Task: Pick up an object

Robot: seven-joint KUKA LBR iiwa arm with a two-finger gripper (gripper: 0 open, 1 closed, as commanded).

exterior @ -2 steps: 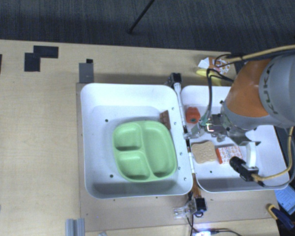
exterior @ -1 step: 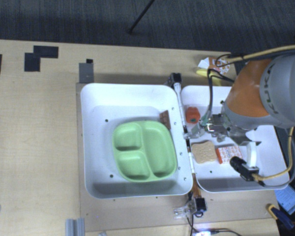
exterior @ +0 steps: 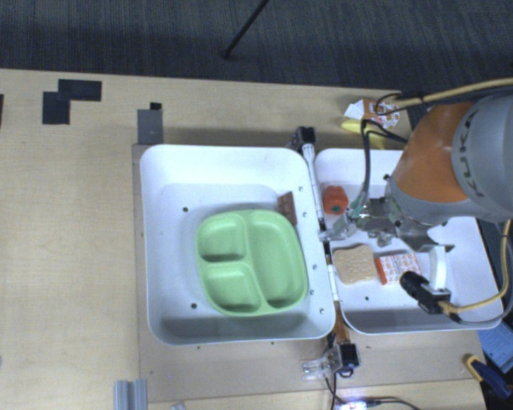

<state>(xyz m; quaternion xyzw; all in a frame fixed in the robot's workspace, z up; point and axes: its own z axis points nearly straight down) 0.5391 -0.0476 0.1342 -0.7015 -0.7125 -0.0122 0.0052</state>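
Observation:
My gripper (exterior: 356, 221) hangs low over the left part of the right bin (exterior: 470, 314), under the grey and orange arm (exterior: 449, 156). Just left of and above it lies a small orange object (exterior: 334, 200). A tan, bread-like slab (exterior: 354, 265) sits directly below the gripper in the view, with a red and white packet (exterior: 396, 267) to its right. I see nothing held in the gripper. In the left bin (exterior: 167, 229) a green divided plate (exterior: 250, 260) lies flat, and a small brown piece (exterior: 285, 205) rests by its upper right corner.
The wall between the two bins (exterior: 318, 220) runs close to the gripper's left. A black connector with a yellow cable (exterior: 427, 295) hangs from the arm over the right bin's front. Yellow and white scraps (exterior: 365, 114) lie behind the right bin on the wooden bench.

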